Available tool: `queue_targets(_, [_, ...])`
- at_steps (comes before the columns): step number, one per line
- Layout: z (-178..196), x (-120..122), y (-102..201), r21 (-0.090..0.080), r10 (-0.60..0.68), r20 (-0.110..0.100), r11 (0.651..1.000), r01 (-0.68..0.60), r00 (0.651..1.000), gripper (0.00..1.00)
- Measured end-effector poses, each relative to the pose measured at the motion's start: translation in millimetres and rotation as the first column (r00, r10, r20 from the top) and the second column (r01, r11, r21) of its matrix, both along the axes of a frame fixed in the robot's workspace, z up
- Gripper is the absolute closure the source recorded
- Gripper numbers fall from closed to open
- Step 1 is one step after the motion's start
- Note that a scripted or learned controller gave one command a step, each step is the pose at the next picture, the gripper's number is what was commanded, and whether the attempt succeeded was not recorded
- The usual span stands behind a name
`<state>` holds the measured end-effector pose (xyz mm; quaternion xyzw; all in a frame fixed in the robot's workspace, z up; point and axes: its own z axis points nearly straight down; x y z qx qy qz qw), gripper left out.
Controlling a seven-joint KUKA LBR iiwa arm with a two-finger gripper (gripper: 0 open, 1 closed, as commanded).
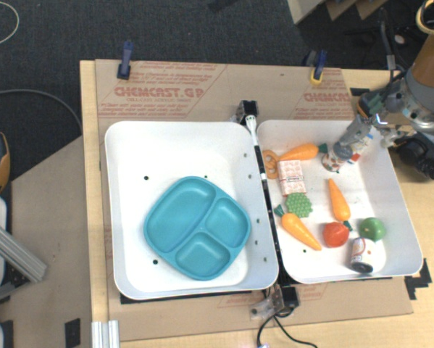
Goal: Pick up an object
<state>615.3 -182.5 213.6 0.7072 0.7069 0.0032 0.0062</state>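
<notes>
My gripper hangs low over the back right of the right bin, coming in from the right. A small pale and reddish thing lies right at its tip; whether it is gripped I cannot tell. Just left of the gripper lies an orange carrot. Further forward are a second carrot, a third carrot, a red tomato, a green fruit and a small can.
A pretzel, a pink wafer pack and a green broccoli piece lie along the right bin's left wall. The left bin holds a blue divided plate.
</notes>
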Motion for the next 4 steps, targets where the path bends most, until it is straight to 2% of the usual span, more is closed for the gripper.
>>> queue_targets(1, [-136,-26,-1,0.008,-0.002,-0.023,1.0,0.002,1.0,0.0])
queue_targets(2, [-118,-22,-2,0.003,0.0,-0.01,1.0,0.0,1.0,1.0])
queue_targets(3, [-58,-50,45,0.007,0.004,-0.013,1.0,-0.004,1.0,1.0])
queue_targets(4, [-12,-84,131,0.008,0.009,-0.013,1.0,-0.009,1.0,1.0])
